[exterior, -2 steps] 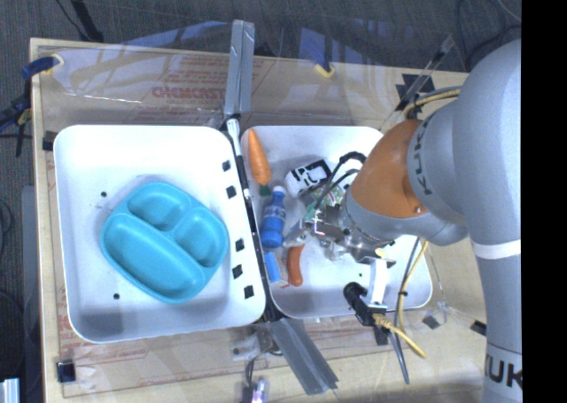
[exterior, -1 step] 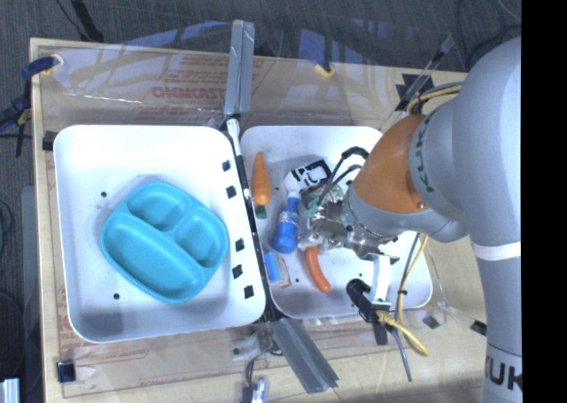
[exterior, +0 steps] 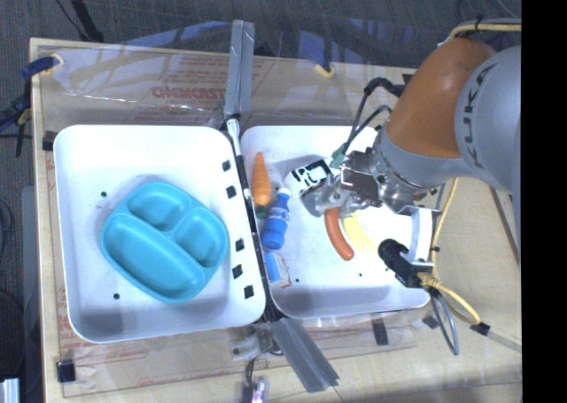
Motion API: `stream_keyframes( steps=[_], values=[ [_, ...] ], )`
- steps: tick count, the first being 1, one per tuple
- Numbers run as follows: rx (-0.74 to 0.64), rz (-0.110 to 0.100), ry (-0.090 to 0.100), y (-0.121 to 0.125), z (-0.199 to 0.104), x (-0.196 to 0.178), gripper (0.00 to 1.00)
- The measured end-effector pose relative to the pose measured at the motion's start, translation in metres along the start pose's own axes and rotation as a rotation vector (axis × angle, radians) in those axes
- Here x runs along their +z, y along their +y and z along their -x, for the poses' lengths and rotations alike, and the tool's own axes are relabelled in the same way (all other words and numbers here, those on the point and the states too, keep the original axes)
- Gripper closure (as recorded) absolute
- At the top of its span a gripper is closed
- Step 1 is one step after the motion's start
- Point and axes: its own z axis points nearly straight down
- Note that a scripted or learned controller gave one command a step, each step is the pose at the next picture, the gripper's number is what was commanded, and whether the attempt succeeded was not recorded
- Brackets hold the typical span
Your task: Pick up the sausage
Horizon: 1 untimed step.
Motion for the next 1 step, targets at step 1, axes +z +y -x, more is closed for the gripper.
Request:
stream_keyframes(
  steps=[1],
  values=[
    [-0.026, -0.001, 0.000, 0.0561, -0.0529, -0.0656, 1.00]
  ],
)
